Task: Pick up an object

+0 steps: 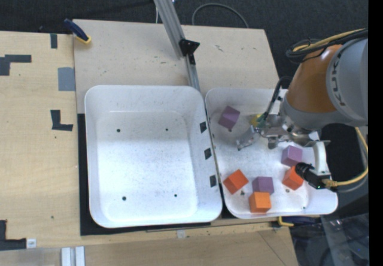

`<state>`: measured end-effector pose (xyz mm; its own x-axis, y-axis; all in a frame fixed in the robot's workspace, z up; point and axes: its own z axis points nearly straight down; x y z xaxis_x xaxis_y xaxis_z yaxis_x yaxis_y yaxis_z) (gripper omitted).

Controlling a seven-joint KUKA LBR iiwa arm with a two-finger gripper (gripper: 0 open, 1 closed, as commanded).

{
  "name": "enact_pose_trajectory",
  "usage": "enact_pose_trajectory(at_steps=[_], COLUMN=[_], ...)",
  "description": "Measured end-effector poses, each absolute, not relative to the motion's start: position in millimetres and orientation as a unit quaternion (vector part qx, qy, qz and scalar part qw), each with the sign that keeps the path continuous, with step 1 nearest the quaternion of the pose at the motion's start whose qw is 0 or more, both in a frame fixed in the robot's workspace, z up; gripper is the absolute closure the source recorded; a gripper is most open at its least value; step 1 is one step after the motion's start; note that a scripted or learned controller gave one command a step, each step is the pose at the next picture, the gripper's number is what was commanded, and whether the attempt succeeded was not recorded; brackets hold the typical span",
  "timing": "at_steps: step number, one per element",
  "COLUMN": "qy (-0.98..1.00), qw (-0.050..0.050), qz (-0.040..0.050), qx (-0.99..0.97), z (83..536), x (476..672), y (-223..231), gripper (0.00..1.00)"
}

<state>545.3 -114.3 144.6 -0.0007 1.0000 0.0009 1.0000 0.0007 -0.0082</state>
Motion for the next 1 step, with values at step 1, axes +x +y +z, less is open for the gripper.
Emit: enact_pose_trajectory(at_steps=[1], qy=[-0.708], qw=[0.003], qz=[0.0023], qx=[-0.707], z=[90.7], x=[543.4], y=[-113.5], gripper=[0.0])
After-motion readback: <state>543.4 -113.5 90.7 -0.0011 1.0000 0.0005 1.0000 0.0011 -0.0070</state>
